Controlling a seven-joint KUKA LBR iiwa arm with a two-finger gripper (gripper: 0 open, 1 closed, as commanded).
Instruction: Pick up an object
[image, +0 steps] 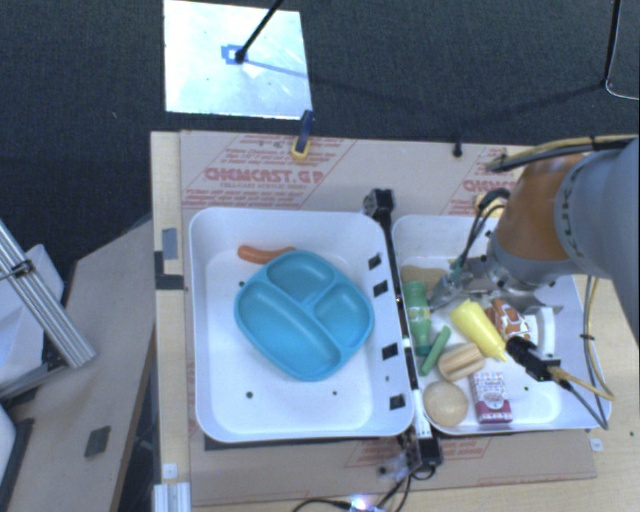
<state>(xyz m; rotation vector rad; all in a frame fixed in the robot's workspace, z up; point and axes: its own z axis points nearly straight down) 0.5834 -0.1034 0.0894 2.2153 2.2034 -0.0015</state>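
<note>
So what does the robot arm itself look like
The arm is a thick rounded grey tube with a broad orange band above the wrist. Thin dark and yellow cables loop along it. The tool at its end is small, dark and metallic.

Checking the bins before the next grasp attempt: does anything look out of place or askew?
Mostly tidy. The blue divided plate lies turned at a slant in the left bin, with an orange carrot-like piece partly tucked under its upper edge. Nothing looks spilled or broken.
</note>
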